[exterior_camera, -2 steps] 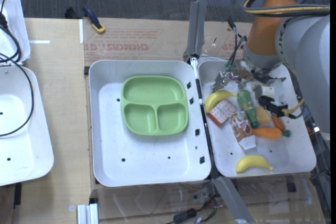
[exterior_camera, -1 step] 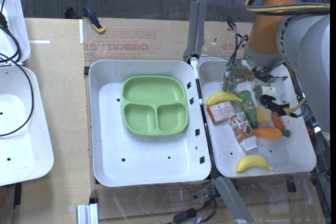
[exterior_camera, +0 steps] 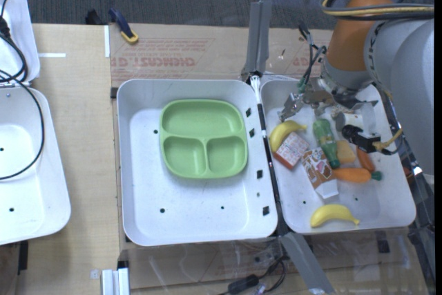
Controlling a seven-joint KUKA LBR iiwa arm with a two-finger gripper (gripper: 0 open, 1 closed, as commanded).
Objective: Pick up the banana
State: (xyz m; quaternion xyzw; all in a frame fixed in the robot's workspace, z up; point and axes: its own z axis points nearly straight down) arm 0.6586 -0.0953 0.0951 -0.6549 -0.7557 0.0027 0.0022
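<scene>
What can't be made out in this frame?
- End effector: small and dark amid cables in the camera view; its state is unclear.
- Right bin's far right corner: covered by the arm.
- Carton labels: too small to read.
- Upper banana: partly overlapped by a carton.

High slanted view over both bins (exterior_camera: 131, 169)

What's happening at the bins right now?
The KUKA arm reaches in over the right bin, its tool low near the bin's far left corner, just above one banana. A second banana lies at the near edge. Neither is lifted. A green divided plate sits in the left bin.
</scene>
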